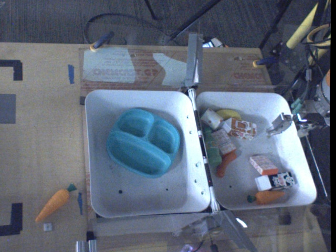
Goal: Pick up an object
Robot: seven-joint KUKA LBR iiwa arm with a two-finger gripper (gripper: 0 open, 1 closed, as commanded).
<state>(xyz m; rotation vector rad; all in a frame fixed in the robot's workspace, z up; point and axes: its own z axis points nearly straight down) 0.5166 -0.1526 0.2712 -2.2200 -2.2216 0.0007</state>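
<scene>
My gripper point(279, 124) hangs over the right side of the right bin point(304, 164), above bare bin floor, with no object touching it. Several small items lie in that bin. At its left are a white box point(211, 118), a yellow banana point(230, 113), an orange-and-white carton point(240, 128), a pale packet point(223, 140), a green item point(213, 151) and a red-orange pepper point(226, 165). Toward the front are an orange-topped box point(264, 165), a black-and-white box point(282, 181) and an orange carrot point(268, 197).
The left bin point(100, 182) holds a teal divided plate point(144, 141). A toy carrot point(53, 204) lies on the bench outside the bins at the front left. A metal divider point(199, 140) runs between the bins. Cables and stands crowd the far right.
</scene>
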